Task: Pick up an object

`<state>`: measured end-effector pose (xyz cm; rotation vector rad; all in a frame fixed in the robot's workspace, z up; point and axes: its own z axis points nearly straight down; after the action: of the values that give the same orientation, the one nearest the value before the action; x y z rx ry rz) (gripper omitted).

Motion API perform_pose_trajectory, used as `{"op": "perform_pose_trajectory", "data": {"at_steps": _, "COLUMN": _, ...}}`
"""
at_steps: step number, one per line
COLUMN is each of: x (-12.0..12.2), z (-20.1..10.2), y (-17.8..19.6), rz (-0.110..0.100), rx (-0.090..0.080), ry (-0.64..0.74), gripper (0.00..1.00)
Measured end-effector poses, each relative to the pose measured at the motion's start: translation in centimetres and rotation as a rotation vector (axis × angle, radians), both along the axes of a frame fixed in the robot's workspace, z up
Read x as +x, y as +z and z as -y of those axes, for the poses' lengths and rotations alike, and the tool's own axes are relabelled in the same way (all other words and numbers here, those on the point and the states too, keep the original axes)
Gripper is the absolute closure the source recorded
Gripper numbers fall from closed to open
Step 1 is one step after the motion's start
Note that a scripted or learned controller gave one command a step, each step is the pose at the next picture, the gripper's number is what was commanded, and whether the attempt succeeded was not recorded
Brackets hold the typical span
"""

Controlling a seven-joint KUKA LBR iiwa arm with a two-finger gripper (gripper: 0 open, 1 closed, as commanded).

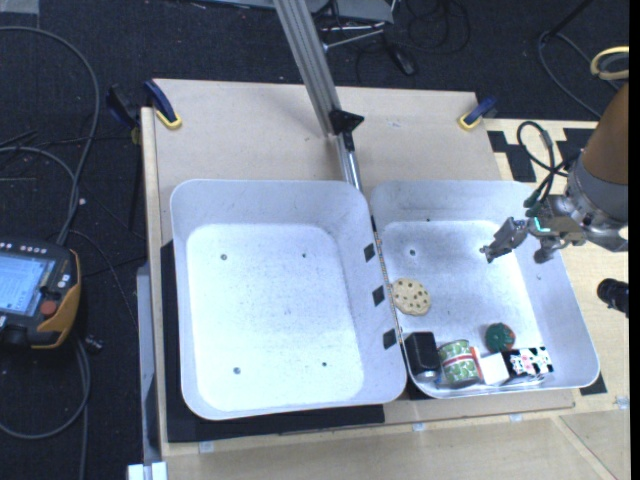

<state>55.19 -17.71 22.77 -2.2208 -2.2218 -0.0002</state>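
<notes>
Grey arm (605,158) reaching in from the right, gripper (522,240) poised over the upper right part of the right bin (470,218), fingers spread apart and gripping nothing. Below it, bare speckled floor; all pickable objects lying well apart from the gripper. Round tan cookie (410,296) near the bin's left wall, alone. Clustered along the bottom edge: black block (421,350) in the bottom left corner, green-labelled can (456,362) just beside it, white and red piece (492,369) touching the can, dark green ball (500,336) a little above, black-and-white patterned box (530,363) toward the bottom right corner. Left bin (270,298) alongside. Slanted metal pole (312,53) crossing above the bench (300,133), ending near the seam between the bins. Handheld controller (35,293) off the bench's left edge.
</notes>
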Motion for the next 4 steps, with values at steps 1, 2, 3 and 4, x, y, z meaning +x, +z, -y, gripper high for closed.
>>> {"op": "perform_pose_trajectory", "data": {"at_steps": 1, "x": 0.0, "z": 0.0, "y": 0.0, "rz": 0.0, "rx": 0.0, "ry": 0.0, "gripper": 0.0}}
{"op": "perform_pose_trajectory", "data": {"at_steps": 2, "x": 0.7, "z": 0.6, "y": -4.9, "rz": -0.004, "rx": 0.0, "ry": -0.001, "gripper": 0.0}}
{"op": "perform_pose_trajectory", "data": {"at_steps": 3, "x": 0.5, "z": -0.1, "y": -11.0, "rz": -0.006, "rx": 0.001, "ry": 0.0, "gripper": 0.0}}
{"op": "perform_pose_trajectory", "data": {"at_steps": 4, "x": 0.6, "z": -0.1, "y": -13.9, "rz": 0.002, "rx": -0.001, "ry": 0.0, "gripper": 0.0}}
